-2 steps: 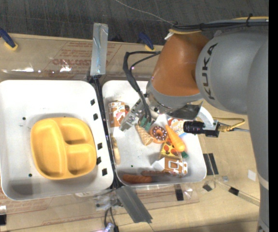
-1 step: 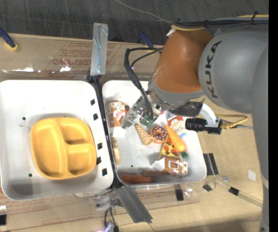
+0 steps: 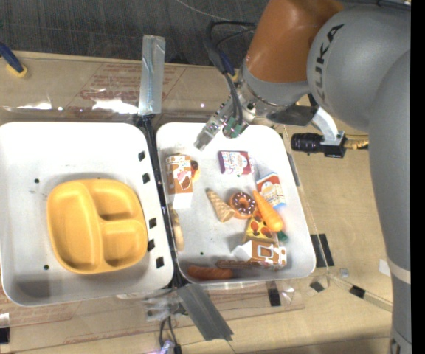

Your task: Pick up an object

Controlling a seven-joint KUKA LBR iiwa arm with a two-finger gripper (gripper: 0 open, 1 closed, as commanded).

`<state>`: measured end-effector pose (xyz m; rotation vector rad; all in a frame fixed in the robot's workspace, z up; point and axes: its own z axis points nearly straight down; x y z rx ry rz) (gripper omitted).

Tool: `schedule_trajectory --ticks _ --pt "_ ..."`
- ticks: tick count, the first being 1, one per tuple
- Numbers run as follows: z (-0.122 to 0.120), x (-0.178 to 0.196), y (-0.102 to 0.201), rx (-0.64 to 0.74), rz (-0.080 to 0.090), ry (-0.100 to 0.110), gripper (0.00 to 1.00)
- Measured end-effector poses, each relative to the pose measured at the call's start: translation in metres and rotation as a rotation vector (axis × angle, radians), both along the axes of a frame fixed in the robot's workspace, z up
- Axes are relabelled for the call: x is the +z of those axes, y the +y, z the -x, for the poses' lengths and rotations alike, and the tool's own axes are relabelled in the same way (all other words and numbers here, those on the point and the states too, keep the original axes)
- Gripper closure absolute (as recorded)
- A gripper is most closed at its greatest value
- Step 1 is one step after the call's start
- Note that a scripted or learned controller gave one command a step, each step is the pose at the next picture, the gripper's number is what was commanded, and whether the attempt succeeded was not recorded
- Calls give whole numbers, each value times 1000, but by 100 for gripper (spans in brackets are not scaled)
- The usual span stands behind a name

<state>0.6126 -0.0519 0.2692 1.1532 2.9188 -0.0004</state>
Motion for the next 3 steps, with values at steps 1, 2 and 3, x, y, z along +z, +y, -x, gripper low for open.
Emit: schedule_trajectory --ticks 1,2,3 --pt "-1 10 2 10 1 0 100" --pt "-2 20 4 19 3 -1 100" --pt "-3 31 5 28 5 -2 100"
